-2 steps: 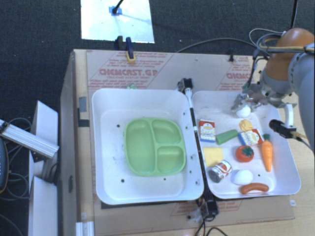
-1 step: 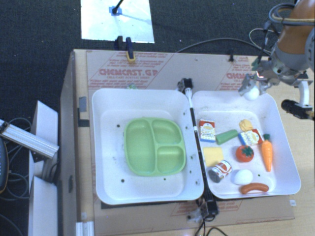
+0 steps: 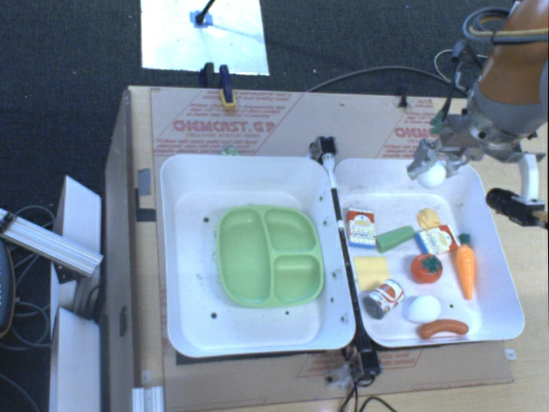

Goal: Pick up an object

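One white egg (image 3: 431,175) is sitting pinched in the pincer (image 3: 429,169), closed round it; it is risking slipping onto the carton (image 3: 361,227) below-left.

A pale green divided tray (image 3: 270,256) sits in the white left bin (image 3: 184,230). In the white right bin (image 3: 497,299): an orange carrot (image 3: 465,269), red tomato (image 3: 426,268), white egg (image 3: 422,308), yellow block (image 3: 371,273), green bar (image 3: 395,238), reddish sausage (image 3: 443,328).

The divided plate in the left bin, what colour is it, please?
Light green; the plate shows plainly in the camera view.
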You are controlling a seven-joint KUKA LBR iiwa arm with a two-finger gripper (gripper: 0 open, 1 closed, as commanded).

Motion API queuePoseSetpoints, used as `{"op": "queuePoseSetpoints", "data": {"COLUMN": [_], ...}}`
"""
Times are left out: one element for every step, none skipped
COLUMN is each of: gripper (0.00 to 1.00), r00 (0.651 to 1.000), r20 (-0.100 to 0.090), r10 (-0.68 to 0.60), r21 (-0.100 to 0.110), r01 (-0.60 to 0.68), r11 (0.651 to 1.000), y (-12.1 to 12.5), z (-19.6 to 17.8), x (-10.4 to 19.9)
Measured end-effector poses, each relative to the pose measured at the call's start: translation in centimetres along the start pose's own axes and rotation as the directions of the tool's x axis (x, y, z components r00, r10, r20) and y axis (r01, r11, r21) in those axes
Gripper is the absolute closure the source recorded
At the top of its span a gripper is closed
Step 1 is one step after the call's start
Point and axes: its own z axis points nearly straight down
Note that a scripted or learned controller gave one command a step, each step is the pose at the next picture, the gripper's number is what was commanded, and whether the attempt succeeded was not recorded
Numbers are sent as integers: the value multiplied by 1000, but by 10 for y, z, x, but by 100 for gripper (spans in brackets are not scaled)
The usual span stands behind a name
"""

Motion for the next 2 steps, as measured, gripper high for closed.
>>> {"op": "queuePoseSetpoints", "data": {"gripper": [100,100], "r00": [1000,1000], "r20": [0,2], "r10": [2,5], "r21": [2,1], "r01": [-2,-5], "r11": [1000,1000], "y": [-36,-16], "z": [10,-1], "x": [71,8]}}
